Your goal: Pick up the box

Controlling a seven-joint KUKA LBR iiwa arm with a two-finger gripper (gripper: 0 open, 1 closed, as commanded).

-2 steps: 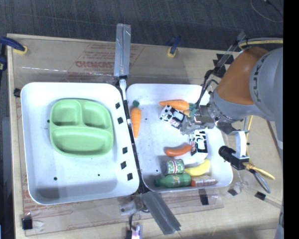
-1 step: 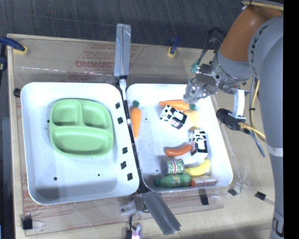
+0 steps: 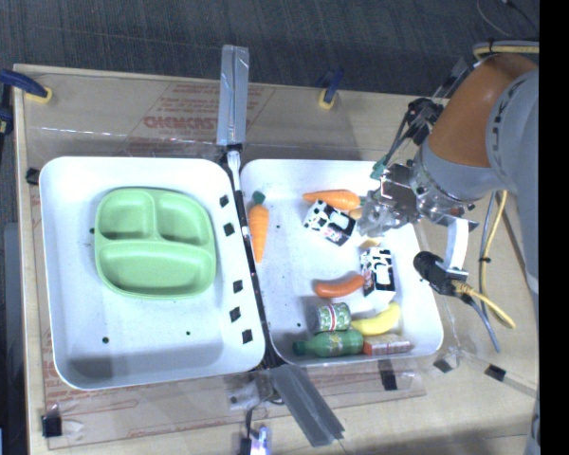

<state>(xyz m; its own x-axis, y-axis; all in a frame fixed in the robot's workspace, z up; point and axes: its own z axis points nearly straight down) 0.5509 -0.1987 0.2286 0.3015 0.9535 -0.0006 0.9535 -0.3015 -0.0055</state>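
Note:
A black-and-white patterned box (image 3: 327,223) lies tilted in the upper middle of the right bin (image 3: 284,282). A second black-and-white box (image 3: 379,273) sits lower, toward the bin's right wall. My gripper (image 3: 377,212) hangs over the bin's upper right part, just right of the first box and above the second. I see nothing held in it. The grey arm with its orange band (image 3: 474,102) comes in from the right.
The right bin also holds an orange carrot (image 3: 258,230) by the divider, another carrot (image 3: 332,198) at the top, a sausage (image 3: 339,285), a can (image 3: 334,316), a banana (image 3: 377,322) and a green bottle (image 3: 330,345). The left bin holds a green divided plate (image 3: 156,242).

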